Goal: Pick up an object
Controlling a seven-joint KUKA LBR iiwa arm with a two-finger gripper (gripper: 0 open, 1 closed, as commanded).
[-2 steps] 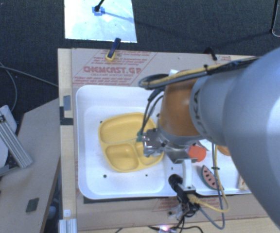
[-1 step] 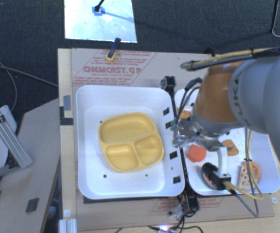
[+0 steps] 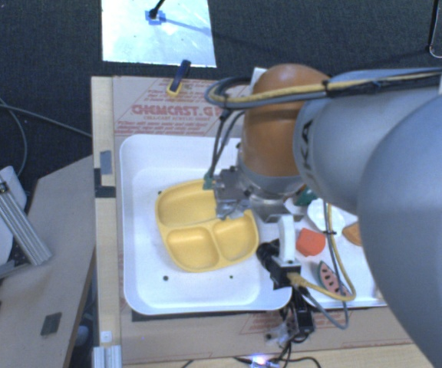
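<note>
Camera view: gripper (image 3: 226, 198) sits low over the yellow divided plate (image 3: 204, 227) in the left bin (image 3: 140, 282), right at the plate's upper right rim; can't tell its open/closed state, wrist blocks it. For a clean pick, pinch the rim wall squarely, lift slow

I see a round yellow divided plate (image 3: 202, 232) of smooth matt plastic lying in the shallow white glossy plastic bin (image 3: 140, 205).

Bench (image 3: 106, 297) under two white bins (image 3: 140, 282)
</note>
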